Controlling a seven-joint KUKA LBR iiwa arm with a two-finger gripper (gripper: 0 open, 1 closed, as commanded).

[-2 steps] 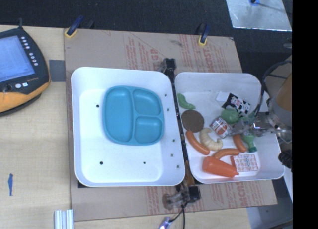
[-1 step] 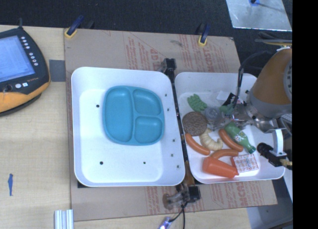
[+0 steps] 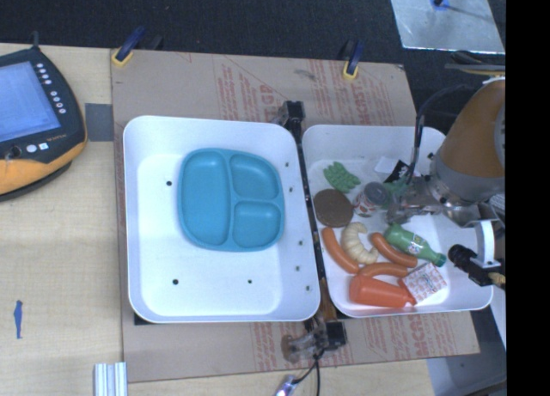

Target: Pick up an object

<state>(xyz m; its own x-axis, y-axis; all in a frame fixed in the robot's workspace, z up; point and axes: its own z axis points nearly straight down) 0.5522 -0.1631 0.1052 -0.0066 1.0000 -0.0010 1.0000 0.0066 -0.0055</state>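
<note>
The right bin (image 3: 464, 304) holds a pile of toy food: a green ridged piece (image 3: 340, 177), a brown disc (image 3: 333, 208), a small can (image 3: 373, 198), a green bottle (image 3: 413, 245), two sausages (image 3: 339, 250) (image 3: 394, 251), a cream pastry (image 3: 357, 242), an orange carrot (image 3: 378, 292) and a red-and-white packet (image 3: 425, 282). My gripper (image 3: 406, 203) hangs low over the bin's middle, just right of the can and above the green bottle. Its grey metal body hides what lies under it. The left bin (image 3: 146, 291) holds a blue divided plate (image 3: 230, 199).
A teach pendant (image 3: 34, 119) with a screen lies at the bench's left edge. Blue clamps (image 3: 129, 45) (image 3: 351, 57) pin the cardboard sheet (image 3: 215, 85) under the bins. The arm's orange band (image 3: 481, 132) looms over the right bin's far right corner.
</note>
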